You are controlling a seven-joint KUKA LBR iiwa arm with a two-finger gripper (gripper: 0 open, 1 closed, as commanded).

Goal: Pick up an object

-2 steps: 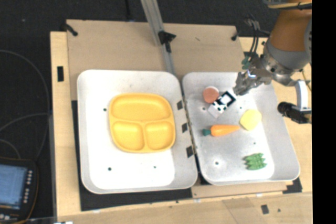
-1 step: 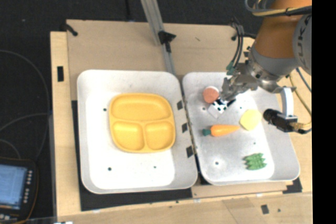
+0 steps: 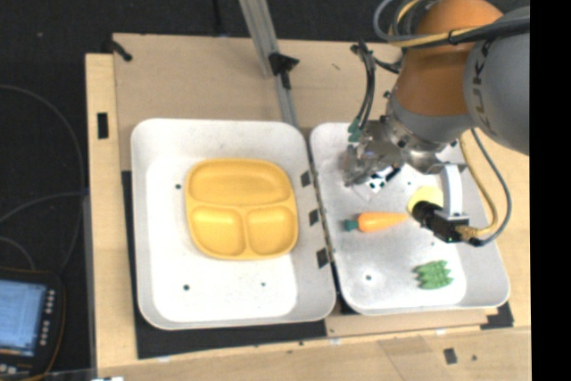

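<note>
Objects: three small things are seen in the right bin (image 3: pixel 500 281), none of them lifted.
Carrot: an orange toy carrot (image 3: pixel 382 222) with a green end is laid flat near the middle of the right bin, its green end turned toward the left bin (image 3: pixel 152 192).
Green item: a small green piece (image 3: pixel 434 275) is placed toward the near right corner of the right bin, well apart from the carrot.
Yellow item: a yellow piece (image 3: pixel 426 196) is found just right of the carrot, partly hidden by a black part of the arm.
Hand: the hand (image 3: pixel 368 163) is held low over the far left part of the right bin, above the carrot and apart from it; whether its fingers are spread or pressed together cannot be told, and nothing is seen between them.
Tray: a yellow three-compartment tray (image 3: pixel 241 207) is set in the middle of the left bin.
Desk: both bins are carried side by side on the tan desk (image 3: pixel 178 76).
</note>
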